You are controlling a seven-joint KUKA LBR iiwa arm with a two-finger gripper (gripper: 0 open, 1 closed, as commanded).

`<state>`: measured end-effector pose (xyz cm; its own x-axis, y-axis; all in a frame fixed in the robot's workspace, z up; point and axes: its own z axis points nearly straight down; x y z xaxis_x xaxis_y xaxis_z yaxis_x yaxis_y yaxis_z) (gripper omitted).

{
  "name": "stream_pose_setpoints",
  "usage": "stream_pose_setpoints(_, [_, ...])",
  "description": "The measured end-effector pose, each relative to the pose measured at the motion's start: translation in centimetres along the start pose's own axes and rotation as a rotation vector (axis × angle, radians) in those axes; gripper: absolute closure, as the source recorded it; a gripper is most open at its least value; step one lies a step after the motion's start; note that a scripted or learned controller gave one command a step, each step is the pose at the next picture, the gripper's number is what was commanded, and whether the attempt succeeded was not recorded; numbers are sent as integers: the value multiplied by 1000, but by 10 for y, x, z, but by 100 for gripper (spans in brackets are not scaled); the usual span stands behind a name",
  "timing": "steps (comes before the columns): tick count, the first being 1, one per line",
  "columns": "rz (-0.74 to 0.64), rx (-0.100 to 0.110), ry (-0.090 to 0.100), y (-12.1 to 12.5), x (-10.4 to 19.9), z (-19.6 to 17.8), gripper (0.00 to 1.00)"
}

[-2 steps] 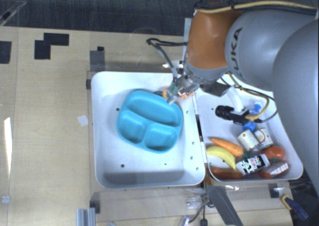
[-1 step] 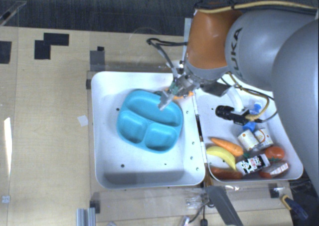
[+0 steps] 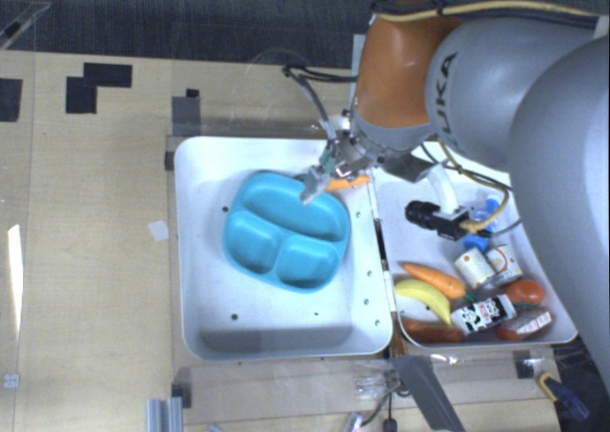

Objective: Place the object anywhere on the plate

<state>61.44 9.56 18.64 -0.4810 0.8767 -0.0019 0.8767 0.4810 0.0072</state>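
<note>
gripper [image 3: 329,173]: pinching orange object [image 3: 345,182], at blue plate's [image 3: 286,235] far rim
tip: shift inward before release

— What lettering can be read in this overhead view?

— Dark capitals "UKA" are seen on the grey arm [image 3: 496,87], printed sideways just beside the orange band [image 3: 400,68]; the rest of the word is cut off by the arm's curve.

— Is anything legible in the bins?

— A black-and-white label is carried by a small bottle [image 3: 484,310] in the right bin [image 3: 562,330], but its print is too small to be made out.
</note>
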Motion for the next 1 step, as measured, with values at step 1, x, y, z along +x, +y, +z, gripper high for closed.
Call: stream_pose_setpoints(1, [0,-7,-2,2,-1,-12,100])
